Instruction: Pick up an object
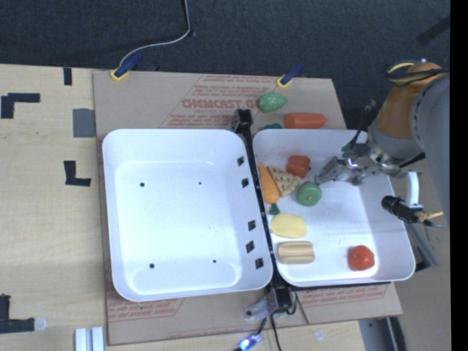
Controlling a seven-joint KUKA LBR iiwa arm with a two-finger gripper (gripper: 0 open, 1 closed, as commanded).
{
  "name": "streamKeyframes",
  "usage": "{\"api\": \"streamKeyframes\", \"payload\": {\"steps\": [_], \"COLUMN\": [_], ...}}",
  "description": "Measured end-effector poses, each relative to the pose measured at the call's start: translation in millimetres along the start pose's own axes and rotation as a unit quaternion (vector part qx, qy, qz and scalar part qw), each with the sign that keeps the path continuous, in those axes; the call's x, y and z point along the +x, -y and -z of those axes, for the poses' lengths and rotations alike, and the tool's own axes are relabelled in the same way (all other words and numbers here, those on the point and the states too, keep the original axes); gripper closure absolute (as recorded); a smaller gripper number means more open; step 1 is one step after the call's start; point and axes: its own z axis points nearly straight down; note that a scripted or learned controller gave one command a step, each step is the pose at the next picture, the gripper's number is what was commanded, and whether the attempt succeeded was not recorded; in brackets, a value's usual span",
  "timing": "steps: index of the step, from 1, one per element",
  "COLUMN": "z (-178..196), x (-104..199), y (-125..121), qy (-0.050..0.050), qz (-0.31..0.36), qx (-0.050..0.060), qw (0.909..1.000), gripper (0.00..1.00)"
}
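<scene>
Camera view: gripper (327, 174) is in the right bin (387, 229); the green round toy (308, 194) lies just left and below. Finger state cannot be determined.

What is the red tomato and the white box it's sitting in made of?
The round red toy tomato looks like smooth moulded plastic; it has an even colour and a slight sheen. The shallow white right-hand bin also looks like plastic, with a glossy surface and rounded rim. Neither can be confirmed from this view.
</scene>
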Motion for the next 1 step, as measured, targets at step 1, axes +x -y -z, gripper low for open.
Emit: {"api": "streamKeyframes", "payload": {"steps": [1], "z": [-0.5], "x": [44.6], "y": [-44.5], "qy": [-0.001], "qz": [0.001], "qx": [0.001], "qw": [1.0000], "gripper": [0.00]}}
